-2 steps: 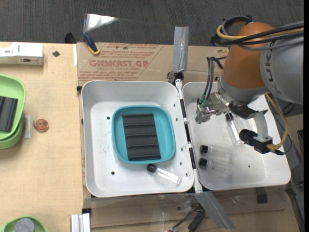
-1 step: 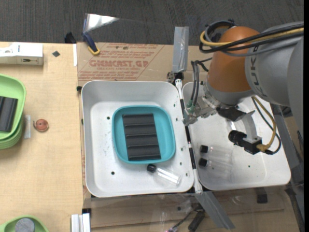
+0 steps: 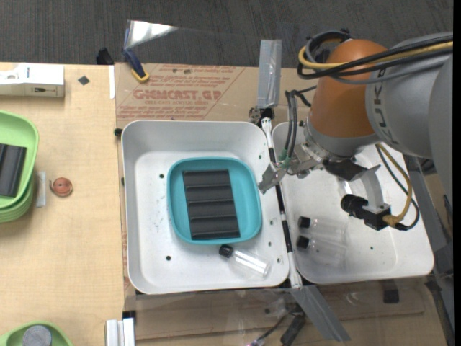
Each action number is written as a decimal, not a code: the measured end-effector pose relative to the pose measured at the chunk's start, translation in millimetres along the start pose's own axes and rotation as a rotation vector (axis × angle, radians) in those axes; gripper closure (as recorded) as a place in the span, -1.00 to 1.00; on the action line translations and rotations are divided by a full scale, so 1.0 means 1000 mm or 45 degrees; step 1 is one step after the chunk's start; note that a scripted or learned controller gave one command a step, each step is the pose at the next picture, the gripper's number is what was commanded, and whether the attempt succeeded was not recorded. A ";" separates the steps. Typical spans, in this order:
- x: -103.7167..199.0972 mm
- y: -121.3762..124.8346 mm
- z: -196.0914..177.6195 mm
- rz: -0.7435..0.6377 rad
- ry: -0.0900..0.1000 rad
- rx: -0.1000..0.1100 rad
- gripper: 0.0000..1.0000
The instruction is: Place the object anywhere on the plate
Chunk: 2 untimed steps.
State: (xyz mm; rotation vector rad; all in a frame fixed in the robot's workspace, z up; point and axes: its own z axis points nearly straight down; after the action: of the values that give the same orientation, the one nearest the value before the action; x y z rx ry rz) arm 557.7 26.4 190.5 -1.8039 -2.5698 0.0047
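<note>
From my feed, the nearest candidate for the task is a clear tube (image 3: 245, 261) with a black cap. It lies on its side on the floor of the left bin (image 3: 133, 193), just beside the lower right rim of the plate (image 3: 176, 193) and not on it. The cap end points toward the plate, and I can't tell whether it touches the rim. The plate is teal, sits in the middle of that bin, and carries a black ridged insert (image 3: 210, 204) that covers most of its centre.

Two more tubes (image 3: 315, 226) with black caps lie side by side near the left wall of the right bin (image 3: 403, 258). Their clear bodies run to the right and are hard to make out against the white.

The gripper (image 3: 272, 177) hangs over the divide between the two bins, level with the plate's right rim and well above the tubes in my view. I cannot tell whether it is open or closed, or whether it has anything in it. The arm (image 3: 410, 99) reaches in over the right bin.

Further out, a cardboard sheet (image 3: 180, 92) with red print lies behind the left bin. A green tray (image 3: 21, 132) sits at the far left with a small round orange disc (image 3: 62, 187) beside it, and a white box (image 3: 32, 80) lies above them.
</note>
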 end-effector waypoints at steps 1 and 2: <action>-0.002 0.000 -0.008 0.003 -0.001 0.003 1.00; -0.002 -0.001 -0.008 0.003 -0.001 0.003 -1.00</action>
State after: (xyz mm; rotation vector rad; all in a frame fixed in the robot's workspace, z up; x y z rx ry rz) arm 557.8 24.5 198.5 -1.8065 -2.5671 0.0081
